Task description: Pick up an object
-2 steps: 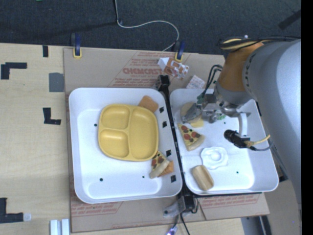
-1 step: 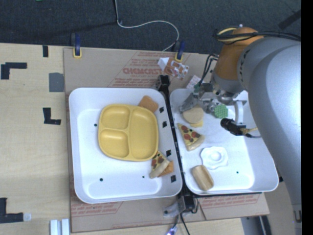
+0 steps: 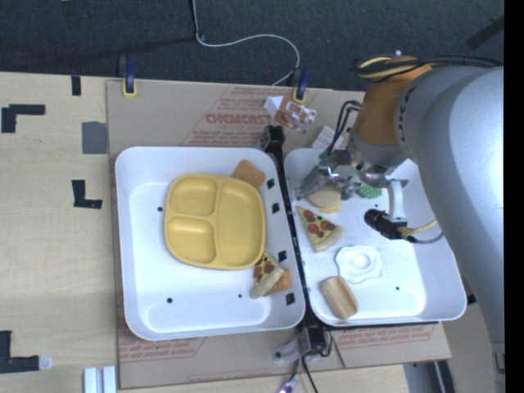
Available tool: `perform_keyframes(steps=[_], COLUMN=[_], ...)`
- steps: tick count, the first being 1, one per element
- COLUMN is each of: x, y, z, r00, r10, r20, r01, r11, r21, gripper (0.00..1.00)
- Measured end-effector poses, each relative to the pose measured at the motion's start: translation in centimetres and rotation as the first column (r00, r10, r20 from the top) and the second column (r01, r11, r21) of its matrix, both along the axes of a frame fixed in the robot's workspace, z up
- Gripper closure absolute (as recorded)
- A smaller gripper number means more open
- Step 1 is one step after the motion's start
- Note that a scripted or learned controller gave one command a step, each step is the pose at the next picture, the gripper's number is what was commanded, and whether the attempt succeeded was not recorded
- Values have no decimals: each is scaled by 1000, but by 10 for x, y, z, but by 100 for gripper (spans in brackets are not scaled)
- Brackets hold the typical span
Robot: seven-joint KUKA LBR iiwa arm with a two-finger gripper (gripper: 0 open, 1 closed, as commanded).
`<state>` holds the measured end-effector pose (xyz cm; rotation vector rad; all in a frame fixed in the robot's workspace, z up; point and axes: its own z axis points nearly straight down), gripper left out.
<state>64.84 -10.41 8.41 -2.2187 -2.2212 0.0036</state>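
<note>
A: Where does the end effector (image 3: 326,180) sit?

B: Low in the right shallow white bin (image 3: 434,297), at its upper left corner, just over a pale tan bun-shaped toy (image 3: 325,198). A small green piece (image 3: 370,191) lies just beside it. Whether it is clenched or released I cannot tell; the wrist hides the tips.

A: What could go wrong?

B: The bun lies close to the bin's left wall, so I judge a finger could catch the rim or the black divider (image 3: 286,211) between the bins and push the toy aside instead of closing round it. The triangular toy pizza slice (image 3: 319,228) is just beside the bun; a loose closing might nudge it or pinch both.

A: Other candidates?

B: A white toy fried egg (image 3: 359,263) and a tan bread-roll toy (image 3: 339,295) lie lower in the same bin, well apart from the walls. The left white bin (image 3: 139,301) holds a yellow compartment plate (image 3: 215,221), a second pizza slice (image 3: 268,276) and an orange-brown piece (image 3: 248,173).

A: And the surroundings?

B: Both bins rest on brown cardboard (image 3: 164,113) clamped to a light wooden table (image 3: 49,244) with black tape marks; dark carpet lies beyond, crossed by a white cable (image 3: 246,39).
</note>
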Motion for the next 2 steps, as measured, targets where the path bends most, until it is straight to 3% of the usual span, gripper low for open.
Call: perform_keyframes(steps=[1,2], x=[14,14], y=[-2,-2], z=[0,10], r00=[1000,1000], r10=[1,2], r20=[3,2], r01=[-1,-2], r11=[1000,1000], r21=[0,0], gripper=[0,100])
